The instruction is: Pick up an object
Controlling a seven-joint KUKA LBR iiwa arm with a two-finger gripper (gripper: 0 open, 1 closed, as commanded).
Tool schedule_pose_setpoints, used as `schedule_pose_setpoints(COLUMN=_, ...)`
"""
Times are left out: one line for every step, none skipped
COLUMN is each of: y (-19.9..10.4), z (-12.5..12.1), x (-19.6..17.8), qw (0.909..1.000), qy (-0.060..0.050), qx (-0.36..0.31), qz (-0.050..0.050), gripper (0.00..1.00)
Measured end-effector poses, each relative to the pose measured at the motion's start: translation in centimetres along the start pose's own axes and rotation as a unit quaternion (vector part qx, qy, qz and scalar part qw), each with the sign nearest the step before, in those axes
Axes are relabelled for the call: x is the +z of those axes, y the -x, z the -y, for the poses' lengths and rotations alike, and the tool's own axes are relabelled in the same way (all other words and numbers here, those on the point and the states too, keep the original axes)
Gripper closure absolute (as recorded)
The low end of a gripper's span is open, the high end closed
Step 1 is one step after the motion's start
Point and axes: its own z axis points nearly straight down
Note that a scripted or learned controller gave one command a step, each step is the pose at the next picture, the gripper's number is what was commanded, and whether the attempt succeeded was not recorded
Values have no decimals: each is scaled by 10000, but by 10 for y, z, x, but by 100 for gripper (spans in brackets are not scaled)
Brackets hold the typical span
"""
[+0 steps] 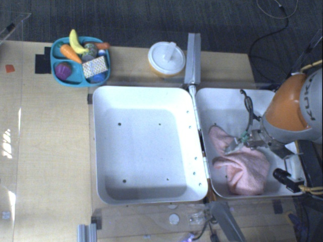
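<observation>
Seen from above at a slant: pink cloth [241, 168] crumpled in the right bin [227, 107], bunched toward the near corner, one lobe reaching up along the left wall. Soft and light by the look of it, limp, no stiffness to push against; likely to drape and drag when lifted, not fragile, not slippery. Best taken at a raised fold or ridge near the middle of the heap, where a pinch gathers enough fabric. Tool [245, 141] low over the cloth's upper edge, at or touching the fabric; spread or pressed together cannot be told, the metal parts blurring into the folds, and no fabric plainly seen between them. Grey arm with orange band [287, 107] reaching in from the right. Left bin [101, 150] alongside, a metal divider [193, 59] between the two. On the worktop [45, 145] farther back, well apart: blue tray [56, 79] with toy food, a white lidded cup [166, 58]. Bin walls near the cloth, the main hindrance.
</observation>
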Motion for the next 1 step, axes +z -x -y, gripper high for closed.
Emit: schedule_pose_setpoints(y=-15, z=35, x=-35, qw=9987, qy=-39, qx=-500, qz=-19, gripper=0)
